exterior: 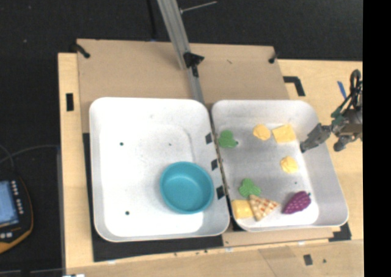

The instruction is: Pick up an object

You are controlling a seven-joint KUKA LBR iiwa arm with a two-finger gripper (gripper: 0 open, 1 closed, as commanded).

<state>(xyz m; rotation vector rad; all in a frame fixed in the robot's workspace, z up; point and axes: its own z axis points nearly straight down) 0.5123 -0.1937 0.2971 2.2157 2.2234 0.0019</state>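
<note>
The gripper (319, 136) hangs over the right rim of the right bin (324, 202), and whether it is spread or pressed together cannot be told (it is small and dark against the rim); nothing shows in its grasp. Just left of it lie a yellow block (283, 133) and a yellow piece (261, 132); below it sit another yellow piece (289, 164) and the grapes (297, 202); further left are a green leaf (227, 140), a second leaf (248, 188) and a pizza slice (263, 206). Well away, the left bin (122, 123) holds a blue bowl (186, 186).

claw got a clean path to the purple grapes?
Probably yes. The claw sits at the right bin's right edge, and the grapes lie uncovered near that same side, slightly apart from the pizza slice.
</note>
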